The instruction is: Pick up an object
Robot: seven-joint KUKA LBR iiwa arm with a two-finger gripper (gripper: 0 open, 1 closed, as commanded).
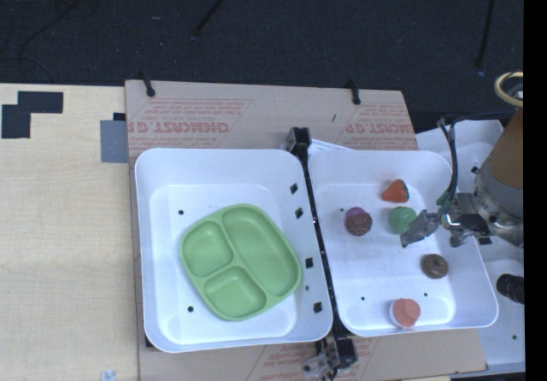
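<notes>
Arm enters from the right. Gripper (420,229) is low over the right bin (466,315), just beside the green ball (402,219). Fingers: too blurred, cannot tell whether spread or closed; nothing seen between them. Same bin: orange piece (394,191), purple ball (357,221), brown disc (434,266), pink-orange disc (405,312). Left bin (158,191) holds a green divided plate (240,261).

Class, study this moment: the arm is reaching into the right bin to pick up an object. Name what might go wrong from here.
1. The end effector sits right beside the green ball; a round item may roll away if nudged.
2. The orange piece and purple ball lie close by, so a sideways approach might knock them.
3. The brown disc looks flat, likely hard to grip.
</notes>
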